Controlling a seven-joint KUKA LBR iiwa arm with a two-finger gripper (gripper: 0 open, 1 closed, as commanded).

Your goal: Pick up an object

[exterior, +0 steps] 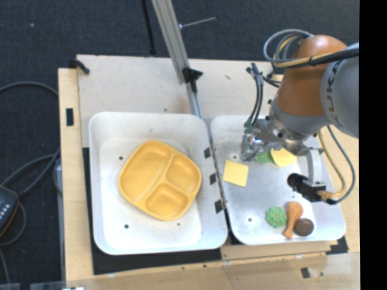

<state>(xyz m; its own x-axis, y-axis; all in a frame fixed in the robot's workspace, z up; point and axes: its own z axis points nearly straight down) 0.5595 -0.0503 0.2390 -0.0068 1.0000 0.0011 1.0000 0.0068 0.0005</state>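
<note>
Two shallow white plastic bins are set side by side on a pale wooden bench (121,86). The left bin (109,222) is occupied by a yellow, rounded-square plastic plate with three compartments (159,179), lying flat near its centre. In the right bin (254,222), a flat pale-yellow square slice (236,173) is found near the left wall; a second yellow flat piece (283,157) and a small green item (263,157) are partly covered by the arm. Near the front right corner, a green knobbly lump (276,217) is placed just beside a tan drumstick-shaped toy with a dark brown end (295,218). The metal two-finger gripper (251,147) is lowered at the rear of the right bin, beside the small green item; its state of grip cannot be told.
</note>
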